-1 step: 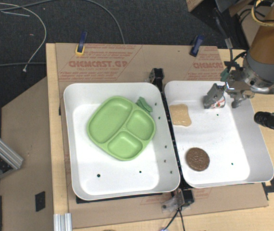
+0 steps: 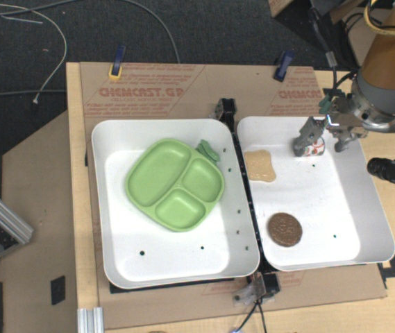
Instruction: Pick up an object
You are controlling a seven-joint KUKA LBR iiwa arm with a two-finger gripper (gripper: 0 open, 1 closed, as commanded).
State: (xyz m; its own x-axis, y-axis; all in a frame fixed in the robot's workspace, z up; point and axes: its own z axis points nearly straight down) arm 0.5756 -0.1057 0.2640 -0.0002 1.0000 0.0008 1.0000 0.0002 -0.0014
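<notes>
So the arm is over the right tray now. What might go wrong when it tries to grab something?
1. The pincer hangs near the right tray's far edge, with a small object just under it, hard to make out; it might miss or bump the rim.
2. The tan slice and brown cookie lie flat, so the fingers may slide over them.

One fixed cam up high, tilted down over the bench, both white bins (image 2: 107, 186) mid-frame, dark floor across the top.
</notes>
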